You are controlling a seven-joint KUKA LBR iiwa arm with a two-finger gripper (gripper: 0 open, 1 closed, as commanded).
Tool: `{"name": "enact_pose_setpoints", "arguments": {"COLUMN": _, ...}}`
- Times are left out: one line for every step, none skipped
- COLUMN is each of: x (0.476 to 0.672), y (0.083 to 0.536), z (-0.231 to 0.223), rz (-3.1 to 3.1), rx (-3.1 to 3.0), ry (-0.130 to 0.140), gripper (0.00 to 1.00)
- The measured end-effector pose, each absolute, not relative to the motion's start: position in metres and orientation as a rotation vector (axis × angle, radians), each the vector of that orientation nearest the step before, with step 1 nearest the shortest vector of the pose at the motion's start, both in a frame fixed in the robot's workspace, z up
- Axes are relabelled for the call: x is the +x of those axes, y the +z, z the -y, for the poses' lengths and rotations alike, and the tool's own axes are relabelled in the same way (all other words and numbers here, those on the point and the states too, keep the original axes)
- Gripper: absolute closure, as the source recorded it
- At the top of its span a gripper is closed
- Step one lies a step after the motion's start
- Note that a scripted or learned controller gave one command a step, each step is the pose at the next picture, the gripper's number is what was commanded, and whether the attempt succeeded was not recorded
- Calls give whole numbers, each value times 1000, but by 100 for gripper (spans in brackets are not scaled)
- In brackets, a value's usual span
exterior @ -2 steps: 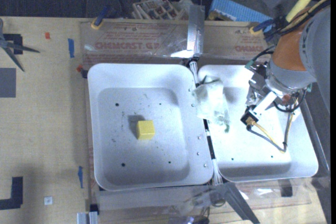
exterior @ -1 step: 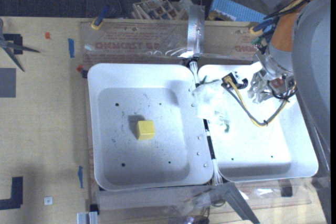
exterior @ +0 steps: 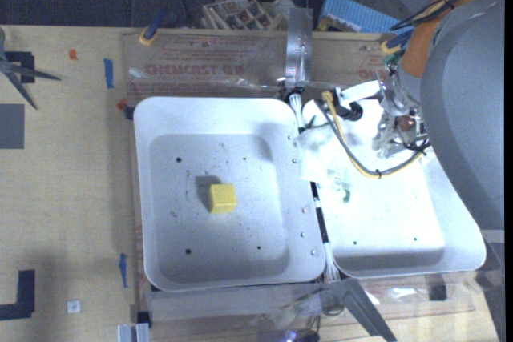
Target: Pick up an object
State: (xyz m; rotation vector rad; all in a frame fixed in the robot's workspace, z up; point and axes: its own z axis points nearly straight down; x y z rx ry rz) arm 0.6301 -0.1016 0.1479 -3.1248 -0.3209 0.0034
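A small yellow block (exterior: 223,198) is seen lying in the left bin (exterior: 160,124), probably light and stiff; its flat opposite sides are best gripped. Whether the claw (exterior: 390,136) is spread cannot be told.

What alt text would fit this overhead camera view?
A yellow block lies alone in the left white bin, while the grey arm's gripper hangs over the right bin near its far edge, trailing yellow and black cables.
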Motion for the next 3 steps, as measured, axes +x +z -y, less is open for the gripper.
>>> {"name": "enact_pose_setpoints", "arguments": {"x": 528, "y": 184, "z": 64, "rz": 315, "rx": -3123, "ry": 7, "gripper": 100}}
{"name": "enact_pose_setpoints", "arguments": {"x": 576, "y": 184, "z": 0, "rz": 314, "rx": -3126, "ry": -2, "gripper": 100}}
{"name": "enact_pose_setpoints", "arguments": {"x": 552, "y": 271, "z": -36, "rz": 309, "rx": -3127, "ry": -4, "gripper": 100}}
